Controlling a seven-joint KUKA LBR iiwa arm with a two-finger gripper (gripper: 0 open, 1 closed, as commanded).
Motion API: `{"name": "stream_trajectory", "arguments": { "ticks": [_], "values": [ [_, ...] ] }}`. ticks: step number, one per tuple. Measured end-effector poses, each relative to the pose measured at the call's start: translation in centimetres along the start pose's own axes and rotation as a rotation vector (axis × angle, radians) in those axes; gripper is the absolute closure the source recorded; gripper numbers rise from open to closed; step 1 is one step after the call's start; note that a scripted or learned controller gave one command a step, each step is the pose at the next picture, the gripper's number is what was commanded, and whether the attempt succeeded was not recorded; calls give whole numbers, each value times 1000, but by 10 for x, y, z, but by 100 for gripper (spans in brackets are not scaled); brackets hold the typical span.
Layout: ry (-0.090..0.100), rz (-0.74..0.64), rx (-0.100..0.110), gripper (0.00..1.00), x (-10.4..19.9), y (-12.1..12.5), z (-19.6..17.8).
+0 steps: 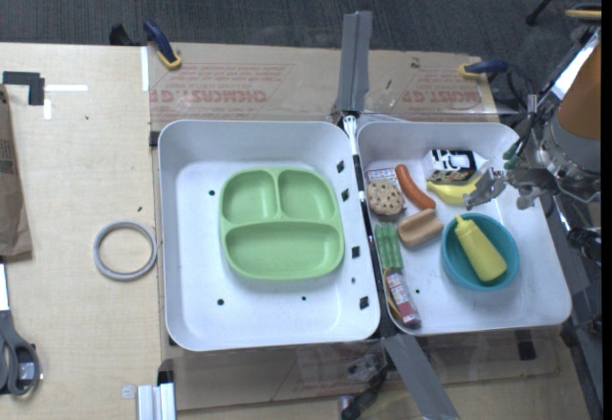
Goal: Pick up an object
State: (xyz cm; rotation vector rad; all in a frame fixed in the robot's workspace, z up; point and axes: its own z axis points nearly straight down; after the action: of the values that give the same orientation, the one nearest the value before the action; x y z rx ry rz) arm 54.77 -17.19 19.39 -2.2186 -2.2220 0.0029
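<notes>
The right bin [535,298] holds several toy foods. Among them are a round cookie [385,197], a red sausage [414,187], a banana [453,189], a black-and-white packet [451,161], a tan bun [419,229], a green stick [386,247] and a red wrapped bar [402,298]. A blue bowl [459,270] carries a yellow bottle [480,247]. My gripper [500,198] hangs over the right bin's far right side, just right of the banana and above the bowl's far edge. It is open, with nothing between its fingers.
The left bin [186,294] holds a green divided plate [282,222]. A grey ring [125,249] lies on the bench to the left. The divider between the bins [361,217] runs down the middle. Clamps [163,44] sit at the back edge.
</notes>
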Motion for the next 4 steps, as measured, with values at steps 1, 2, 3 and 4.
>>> {"name": "stream_trajectory", "arguments": {
  "ticks": [1,2,3,4],
  "values": [
    [3,20,2,0,-43,-16,73],
    [2,204,0,0,-28,-64,103],
    [1,70,0,0,-2,-64,103],
    [1,-18,-1,0,-13,-70,103]
  ]
}}
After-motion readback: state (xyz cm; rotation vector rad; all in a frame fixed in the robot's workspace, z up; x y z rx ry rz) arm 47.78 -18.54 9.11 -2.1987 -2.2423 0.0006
